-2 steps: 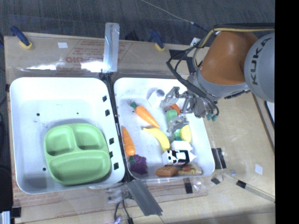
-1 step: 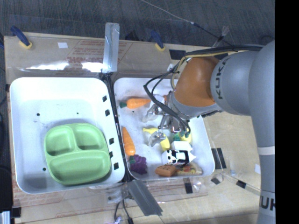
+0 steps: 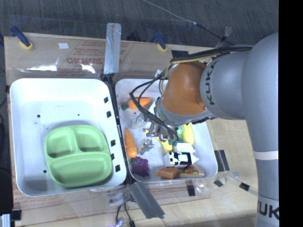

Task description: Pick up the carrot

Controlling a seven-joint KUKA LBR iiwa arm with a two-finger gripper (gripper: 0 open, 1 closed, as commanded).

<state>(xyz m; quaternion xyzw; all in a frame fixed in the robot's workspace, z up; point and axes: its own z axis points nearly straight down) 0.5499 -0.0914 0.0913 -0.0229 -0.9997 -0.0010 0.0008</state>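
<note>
the grey arm with its orange band [image 3: 185,89] reached in from the right and hung over the right shallow white plastic bin [image 3: 211,145]. its two-finger metal gripper [image 3: 152,135] pointed down into the middle of that bin, among cables and bright metal parts. whether the gripper was open or closed could not be told from this angle, and nothing could be seen held in it.

two orange plastic carrots lay in the right bin. one slim orange carrot [image 3: 130,144] lay lengthwise along the bin's left wall, just left of the gripper and apart from it. a second orange carrot with a green top [image 3: 139,103] lay near the bin's far edge, partly under the arm's cables.

a small purple bunch of toy grapes [image 3: 140,165] sat just below the slim carrot. a yellow toy piece [image 3: 188,134] showed beside the wrist, a black-and-white toy block [image 3: 180,158] lay nearer the front, and a brown-red toy food item [image 3: 169,173] rested at the front wall.

the left shallow white plastic bin [image 3: 28,98] held a light green divided plastic plate [image 3: 78,155] toward its front.
</note>
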